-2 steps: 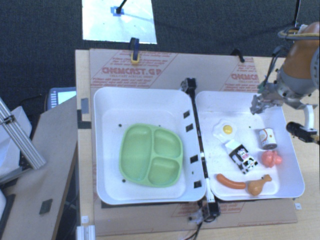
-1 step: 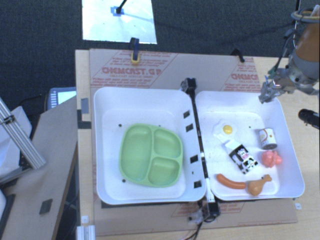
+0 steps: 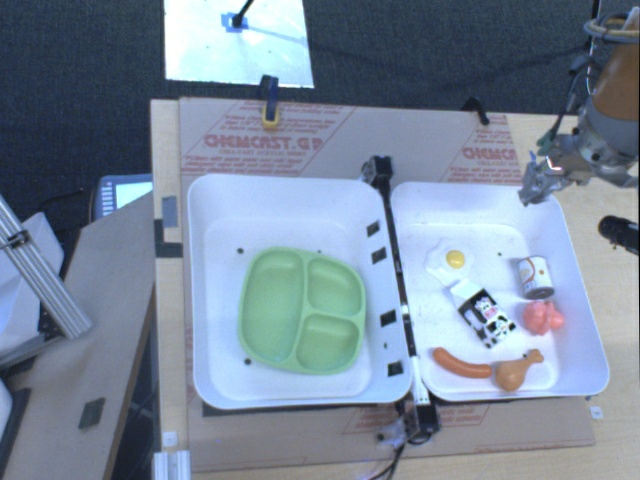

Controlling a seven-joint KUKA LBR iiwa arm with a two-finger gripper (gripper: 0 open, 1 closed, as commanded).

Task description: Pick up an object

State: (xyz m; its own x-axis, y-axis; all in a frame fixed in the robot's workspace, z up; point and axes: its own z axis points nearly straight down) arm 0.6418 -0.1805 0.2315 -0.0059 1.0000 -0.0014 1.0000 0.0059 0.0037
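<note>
The left bin holds a green tray, well left of the hinge between the bins and of no use for this step. Just right of the hinge, in the right bin, lies a fried egg; below it a cow-print carton, and below that, nearest the front wall, a sausage touching a drumstick. Further right of the hinge sit a small can on its side and a pink lump just under it. The gripper hangs above the bin's back right corner, well apart from every item; whether it is wide or narrow I cannot tell. The step in hand looks like choosing and approaching a target. The can seems the best pick: nearest, and clear on most sides. Come down straight over it and straddle its round flanks, since it may roll; avoid the sausage and drumstick pair, which crowd each other
</note>
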